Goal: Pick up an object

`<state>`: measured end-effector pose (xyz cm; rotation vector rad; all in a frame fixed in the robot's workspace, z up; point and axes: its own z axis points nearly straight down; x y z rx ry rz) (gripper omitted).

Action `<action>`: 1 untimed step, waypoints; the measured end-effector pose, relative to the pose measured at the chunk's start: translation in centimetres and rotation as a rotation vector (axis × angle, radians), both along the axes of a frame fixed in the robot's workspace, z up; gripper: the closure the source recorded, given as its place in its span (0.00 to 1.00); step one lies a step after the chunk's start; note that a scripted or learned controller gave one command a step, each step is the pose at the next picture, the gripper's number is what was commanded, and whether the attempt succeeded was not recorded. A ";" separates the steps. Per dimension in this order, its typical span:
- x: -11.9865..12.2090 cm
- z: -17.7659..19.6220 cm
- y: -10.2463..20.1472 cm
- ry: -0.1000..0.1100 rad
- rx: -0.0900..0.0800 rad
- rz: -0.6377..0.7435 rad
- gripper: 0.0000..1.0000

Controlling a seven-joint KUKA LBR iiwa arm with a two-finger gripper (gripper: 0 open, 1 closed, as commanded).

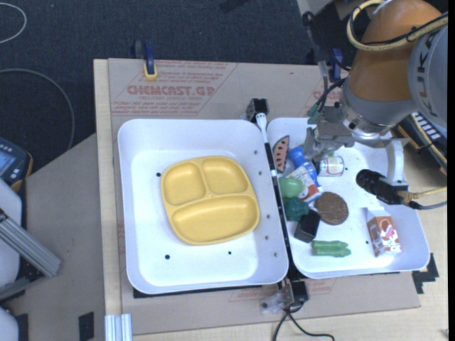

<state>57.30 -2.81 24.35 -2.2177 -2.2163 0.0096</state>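
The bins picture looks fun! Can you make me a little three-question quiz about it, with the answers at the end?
1. True or false: the yellow divided plate lies in the left bin.
2. Which thing lies nearest the front edge of the right bin? A) brown round disc B) green pickle-shaped toy C) watermelon slice toy
3. Fill in: the gripper hangs over the ____ bin.

Key: 1 true. 2 B. 3 right.
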 end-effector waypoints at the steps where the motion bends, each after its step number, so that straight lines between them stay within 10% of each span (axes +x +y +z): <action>1: -0.7 7.5 8.1 -0.016 0.002 0.009 1.00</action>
